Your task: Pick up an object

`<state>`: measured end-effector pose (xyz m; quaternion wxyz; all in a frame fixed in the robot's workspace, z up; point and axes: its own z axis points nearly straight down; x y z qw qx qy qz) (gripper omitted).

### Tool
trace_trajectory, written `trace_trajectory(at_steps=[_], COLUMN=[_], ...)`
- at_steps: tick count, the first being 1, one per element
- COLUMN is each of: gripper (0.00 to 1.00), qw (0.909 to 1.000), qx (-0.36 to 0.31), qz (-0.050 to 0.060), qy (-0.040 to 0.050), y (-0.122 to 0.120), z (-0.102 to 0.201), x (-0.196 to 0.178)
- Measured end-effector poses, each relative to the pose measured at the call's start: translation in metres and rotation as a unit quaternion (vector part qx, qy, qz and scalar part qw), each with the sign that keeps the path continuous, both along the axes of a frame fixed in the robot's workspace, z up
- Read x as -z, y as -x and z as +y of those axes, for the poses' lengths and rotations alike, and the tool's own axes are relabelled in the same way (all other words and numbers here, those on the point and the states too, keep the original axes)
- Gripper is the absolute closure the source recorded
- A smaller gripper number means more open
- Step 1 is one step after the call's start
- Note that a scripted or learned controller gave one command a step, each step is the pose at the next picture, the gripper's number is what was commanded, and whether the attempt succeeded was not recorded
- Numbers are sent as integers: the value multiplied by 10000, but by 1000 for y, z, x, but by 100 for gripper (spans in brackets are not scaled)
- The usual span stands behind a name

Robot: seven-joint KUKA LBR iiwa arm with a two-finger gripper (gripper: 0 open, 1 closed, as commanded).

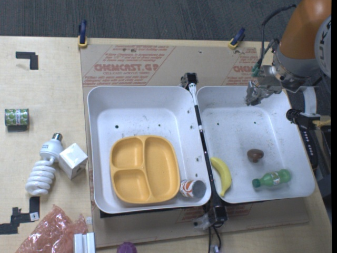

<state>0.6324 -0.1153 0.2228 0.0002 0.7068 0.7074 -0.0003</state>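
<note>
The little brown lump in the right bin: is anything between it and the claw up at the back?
Nothing visible does. The claw hangs over the far edge of the right white bin, and bare floor lies between it and the small brown round lump. The green plastic bottle and yellow banana lie nearer the camera.

Bright, even light; soft shadows

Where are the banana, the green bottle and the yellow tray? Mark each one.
banana (222,175), camera view, middle of its curved body.
green bottle (273,179), camera view, middle of its body.
yellow tray (160,165), camera view, floor of its large right compartment.
</note>
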Motion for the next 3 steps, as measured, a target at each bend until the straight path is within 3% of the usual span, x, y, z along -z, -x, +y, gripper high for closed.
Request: trace_trajectory(at_steps=[1,2,3], gripper=[0,0,0], qw=[10000,10000,10000], qx=[-8,12,14], qz=[-2,-1,1], qy=[-1,-2,-3], y=[-27,26,101], z=[-3,-3,6], x=[130,130,130])
